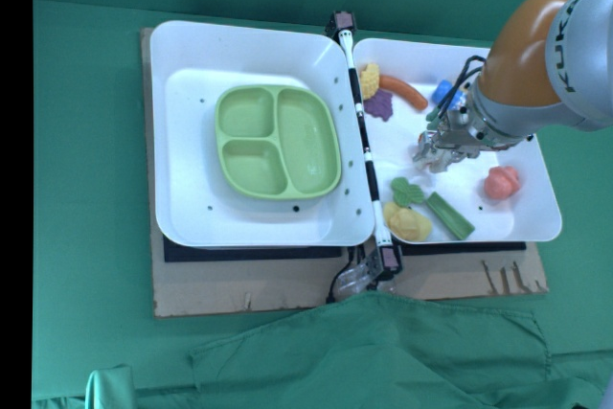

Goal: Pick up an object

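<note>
The bench is draped in green cloth [86, 158], with a brown board [239, 297] beneath two white bins; the board appears to serve as a level base that keeps the bins side by side. The arm [546, 62] enters from the upper right of the frame, its orange band above the wrist, and bends down over the right bin. The left bin [182, 62], centre-left of the frame, holds a light green divided plate [278, 141] lying flat near its middle, well apart from the arm's working area. The right bin [532, 215], centre-right, holds the candidate objects, scattered loosely so that each can be approached on its own: a green stick [450, 215] and a yellow piece [410, 224] near the lower edge, with a small green leafy piece [406, 193] just above them; a pink-red fruit [501, 182] toward the right; an orange-red sausage [403, 92], a purple piece [379, 104] and a yellow piece [368, 80] near the upper left corner; and a blue item [442, 93] partly hidden by the wrist. The gripper [433, 154] hangs low over the bin's middle, above bare floor between the objects; whether it is open or closed cannot be told, and nothing is visibly held. Judged from this, no object has been picked up yet.
</note>
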{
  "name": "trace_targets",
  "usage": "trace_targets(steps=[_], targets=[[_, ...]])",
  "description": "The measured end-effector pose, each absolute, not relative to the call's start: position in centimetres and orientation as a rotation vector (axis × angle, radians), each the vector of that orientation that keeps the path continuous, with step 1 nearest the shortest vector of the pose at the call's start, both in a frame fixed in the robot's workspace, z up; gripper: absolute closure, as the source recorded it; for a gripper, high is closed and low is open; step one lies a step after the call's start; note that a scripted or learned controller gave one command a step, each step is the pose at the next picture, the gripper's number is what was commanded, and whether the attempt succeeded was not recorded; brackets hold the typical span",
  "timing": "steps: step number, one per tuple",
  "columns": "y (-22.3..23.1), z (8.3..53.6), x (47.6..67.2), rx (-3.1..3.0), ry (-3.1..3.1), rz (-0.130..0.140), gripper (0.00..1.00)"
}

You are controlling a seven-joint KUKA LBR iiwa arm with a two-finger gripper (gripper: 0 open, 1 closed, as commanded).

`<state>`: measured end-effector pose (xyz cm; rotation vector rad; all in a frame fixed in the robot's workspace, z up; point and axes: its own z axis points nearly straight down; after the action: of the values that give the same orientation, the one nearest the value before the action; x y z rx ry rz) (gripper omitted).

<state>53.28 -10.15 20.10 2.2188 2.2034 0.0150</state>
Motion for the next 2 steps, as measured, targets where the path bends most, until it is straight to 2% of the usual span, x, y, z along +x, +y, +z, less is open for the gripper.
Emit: trace_targets(steps=[1, 2], targets=[[-11.0, 25.0, 53.0, 2.22, 2.211, 0.007, 1.0], [-10.3, 31.1, 52.7, 2.217, 2.213, 0.01, 1.0]])
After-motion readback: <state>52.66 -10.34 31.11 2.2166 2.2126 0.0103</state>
